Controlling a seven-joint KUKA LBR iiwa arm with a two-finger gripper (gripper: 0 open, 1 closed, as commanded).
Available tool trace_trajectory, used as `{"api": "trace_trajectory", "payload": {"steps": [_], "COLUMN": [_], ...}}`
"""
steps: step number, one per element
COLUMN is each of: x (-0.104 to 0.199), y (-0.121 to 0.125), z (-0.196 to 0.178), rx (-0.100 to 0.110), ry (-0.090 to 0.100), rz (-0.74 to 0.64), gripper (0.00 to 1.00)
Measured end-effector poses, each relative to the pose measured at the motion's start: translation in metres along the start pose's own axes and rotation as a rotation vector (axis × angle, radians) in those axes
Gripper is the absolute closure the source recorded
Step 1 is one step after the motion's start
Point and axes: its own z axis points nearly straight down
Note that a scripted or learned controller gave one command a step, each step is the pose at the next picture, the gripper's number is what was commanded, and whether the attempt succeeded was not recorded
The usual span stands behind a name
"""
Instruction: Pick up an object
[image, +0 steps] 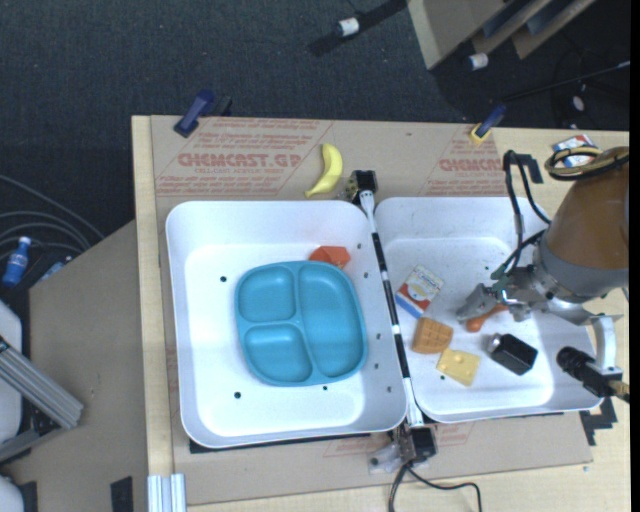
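1. The arm (585, 235) has a broad orange-brown band above a grey wrist ring
2. Black cables (518, 190) loop beside the band
3. The gripper (492, 303) is grey metal, small and angular
4. A black block with a pale bracket sits at the wrist's lower side

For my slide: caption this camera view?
Gripper reaches into right bin beside orange item; blue plate in left bin.
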Motion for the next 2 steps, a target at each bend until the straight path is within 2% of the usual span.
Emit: {"api": "trace_trajectory", "payload": {"steps": [1,2], "x": [0.006,0.039], "y": [0.051,0.142], "z": [0.039,0.038], "rx": [-0.003,-0.004], "ry": [-0.001,0.0], "rz": [-0.002,-0.002], "gripper": [0.0,0.0]}}
